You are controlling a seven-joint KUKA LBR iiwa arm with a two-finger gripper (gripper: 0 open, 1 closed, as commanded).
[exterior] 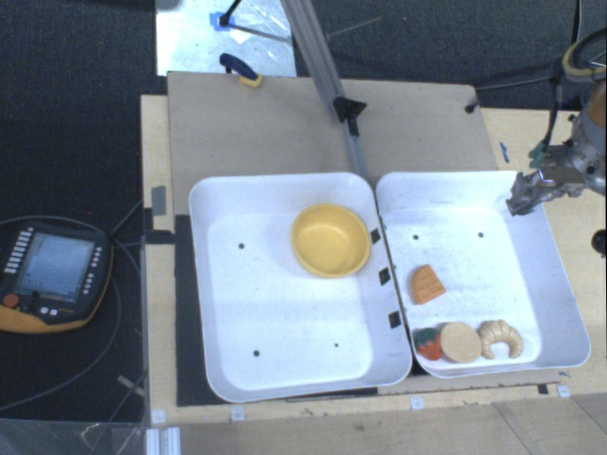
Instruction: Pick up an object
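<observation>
A yellow bowl (330, 240) sits in the left bin (228, 349), near its upper right corner. In the right bin (560, 311) lie an orange wedge (427, 284), a round beige disc (460, 342), a red and green piece (429, 343) beside it, and a croissant-shaped piece (501, 338). My gripper (523, 202) hangs over the right bin's upper right rim, well away from all of these. Nothing shows between its fingers.
A metal pole (322, 60) slants across the board behind the bins, ending in a black clamp (348, 110). A teach pendant (47, 275) lies on the dark floor at the left. A blue and yellow clamp (239, 68) rests at the board's back edge.
</observation>
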